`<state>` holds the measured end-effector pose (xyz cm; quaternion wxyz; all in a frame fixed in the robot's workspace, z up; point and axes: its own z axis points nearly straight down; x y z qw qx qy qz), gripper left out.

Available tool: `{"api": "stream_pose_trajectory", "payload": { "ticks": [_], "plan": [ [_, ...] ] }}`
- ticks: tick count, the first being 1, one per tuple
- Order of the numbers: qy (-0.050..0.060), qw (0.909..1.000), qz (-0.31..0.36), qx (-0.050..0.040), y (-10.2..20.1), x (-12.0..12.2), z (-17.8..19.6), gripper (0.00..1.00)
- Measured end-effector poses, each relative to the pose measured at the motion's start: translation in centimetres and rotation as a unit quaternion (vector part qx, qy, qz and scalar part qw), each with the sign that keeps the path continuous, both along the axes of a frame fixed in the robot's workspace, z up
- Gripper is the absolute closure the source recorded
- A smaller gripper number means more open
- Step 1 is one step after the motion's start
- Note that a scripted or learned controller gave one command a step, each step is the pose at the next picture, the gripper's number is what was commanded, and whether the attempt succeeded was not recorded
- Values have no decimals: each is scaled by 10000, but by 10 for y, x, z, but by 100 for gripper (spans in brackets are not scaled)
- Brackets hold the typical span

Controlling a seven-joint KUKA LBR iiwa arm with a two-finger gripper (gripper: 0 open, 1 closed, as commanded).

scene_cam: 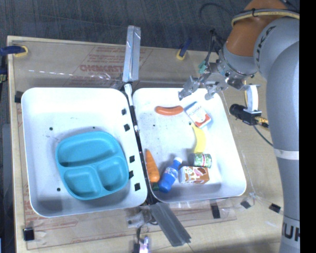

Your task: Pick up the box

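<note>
While I watch from the fixed overhead camera, nearest to me and farthest from the claw lies the box (195,175), a small brown carton on its side against the near wall of the right bin (229,141). It looks free on its upper side, which I judge leaves room for a grasp from above. Touching its far edge is a small green can (203,160), and just beside it, away from the arm's side, a blue bottle (169,175) leans toward an orange carrot (151,166). That crowding is, I think, the main risk for any descent.

Moving toward the claw, a yellow banana (199,139) runs lengthwise, then a red and white packet (199,116) and a sausage (168,109) sit almost beneath it.

My claw (198,87) hangs over the far rim of that bin, fingers spread apart and pinching nothing, well apart from the box. I judge the pick not yet begun.

Off to the side, the left bin (37,109) holds a blue divided tray (92,163). Both bins rest on the worktop (68,62).
</note>
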<state>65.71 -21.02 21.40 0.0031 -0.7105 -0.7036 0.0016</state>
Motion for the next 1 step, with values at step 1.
{"api": "stream_pose_trajectory", "payload": {
  "ticks": [1],
  "plan": [
    [9,9997,263,5,3,0,-1,0]
  ]
}}
